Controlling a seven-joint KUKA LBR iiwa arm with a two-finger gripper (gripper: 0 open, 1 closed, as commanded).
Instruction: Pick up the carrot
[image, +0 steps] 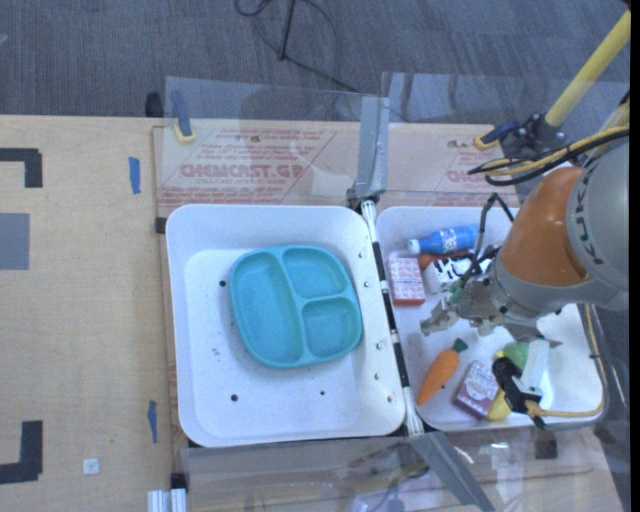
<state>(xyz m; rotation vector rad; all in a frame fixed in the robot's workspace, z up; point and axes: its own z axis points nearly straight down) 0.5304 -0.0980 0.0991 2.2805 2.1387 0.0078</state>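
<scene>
Bench (80, 330) boards carry 2 white bins, and we see the left bin (200, 400) holding a teal 3-compartment plate (295, 305). The grey and orange arm (545, 245) covers much of the right bin (580, 400). Its pincer (455, 305) hangs just above the carrot (440, 372), which lies tilted near the bin's left wall; we cannot tell its state. A blue bottle (445, 240) and small packets (405, 278) are partly hidden.
</scene>
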